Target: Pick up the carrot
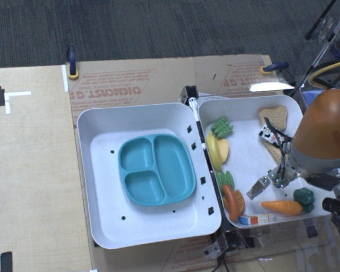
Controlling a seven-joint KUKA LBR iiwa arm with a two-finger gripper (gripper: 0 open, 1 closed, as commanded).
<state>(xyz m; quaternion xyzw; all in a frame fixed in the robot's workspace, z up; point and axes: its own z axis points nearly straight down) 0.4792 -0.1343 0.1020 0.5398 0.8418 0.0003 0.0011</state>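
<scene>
The carrot [281,207] lies flat near the front edge of the right bin [251,158]. It is orange, with its dark green top [303,196] pointing right. My gripper [267,183] hangs just above and to the left of the carrot. It is open with nothing between its fingers. The left fingertip [257,188] is a short way from the carrot's thin end and apart from it. The arm's orange band [327,129] covers the bin's right side.
In the right bin are a second orange-red vegetable [234,201], a yellow banana [218,150], a green leafy piece [221,127], a bread slice [275,117] and a small box [257,219]. The left bin [106,214] holds a teal divided plate [157,168].
</scene>
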